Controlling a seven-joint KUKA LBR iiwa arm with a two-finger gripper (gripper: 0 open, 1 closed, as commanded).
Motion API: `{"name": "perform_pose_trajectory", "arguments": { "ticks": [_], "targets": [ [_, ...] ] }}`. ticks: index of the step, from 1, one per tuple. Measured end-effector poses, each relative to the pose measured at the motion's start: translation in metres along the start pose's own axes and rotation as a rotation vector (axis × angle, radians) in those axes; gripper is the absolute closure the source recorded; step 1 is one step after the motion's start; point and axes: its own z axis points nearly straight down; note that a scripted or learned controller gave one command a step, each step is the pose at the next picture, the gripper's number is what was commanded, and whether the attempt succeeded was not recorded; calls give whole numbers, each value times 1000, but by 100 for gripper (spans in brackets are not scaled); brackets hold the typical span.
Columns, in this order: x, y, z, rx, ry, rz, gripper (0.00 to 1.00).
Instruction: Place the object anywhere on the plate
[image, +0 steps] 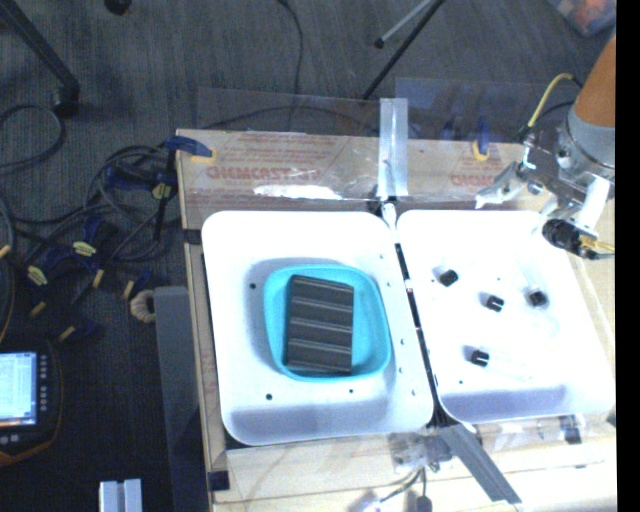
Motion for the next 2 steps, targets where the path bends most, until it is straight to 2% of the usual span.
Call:
{"name": "perform_pose_trajectory", "arguments": {
  "ticks": [1,2],
  "targets": [
    [4,-3,-161,-3,1,129,0],
    [-4,-11,-37,1,0,288,0]
  ]
}}
